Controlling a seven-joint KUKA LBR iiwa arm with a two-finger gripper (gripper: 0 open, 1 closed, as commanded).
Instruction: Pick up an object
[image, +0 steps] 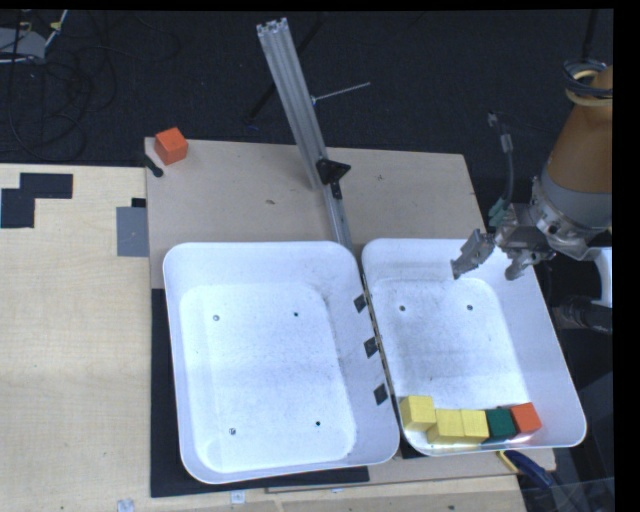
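Grey arm (575, 205) with a broad orange band above the wrist, metal-grey wrist housing, thin dark cable beside it, grey two-finger pincer (492, 258)

The bench (240, 195) was light tan board, with a paler wood panel (70, 330) adjoining on the left bearing dark rectangular patches. A black mat (160, 400) lay beneath the bins. Behind, the floor (150, 70) was dark, with what appeared to be cables. A metal rail (300, 120) rose at a slant.

Coloured blocks (470, 423) (a row) in bin corner
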